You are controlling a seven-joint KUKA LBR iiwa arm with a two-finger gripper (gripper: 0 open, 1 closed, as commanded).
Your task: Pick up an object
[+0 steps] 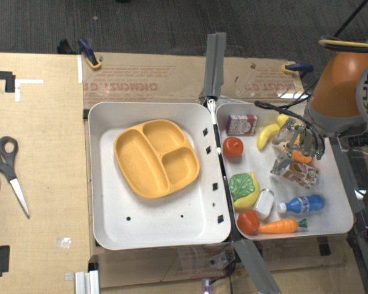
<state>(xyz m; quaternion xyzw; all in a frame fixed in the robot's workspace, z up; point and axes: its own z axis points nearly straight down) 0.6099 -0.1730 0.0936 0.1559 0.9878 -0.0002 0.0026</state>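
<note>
My gripper [292, 147] hangs low over the right side of the right bin [337, 182], reaching in from the grey arm with its orange band [340, 90]. Just under it lie a small orange piece [302, 157] and a patterned carton [300, 175]; whether it touches either is not visible. Around it are a banana [267, 135], a red tomato [233, 146], a purple-and-white box [241, 125], a green-and-yellow vegetable [244, 187], a white bottle [265, 203], a blue bottle [303, 204], a carrot [279, 226] and a red fruit [247, 222].
The left bin [104, 188] holds a yellow divided plate [157, 157]. A grey divider [214, 72] runs between the bins. Scissors [9, 170] lie on the wooden bench at the far left. Cables trail near the wrist at the right bin's far corner.
</note>
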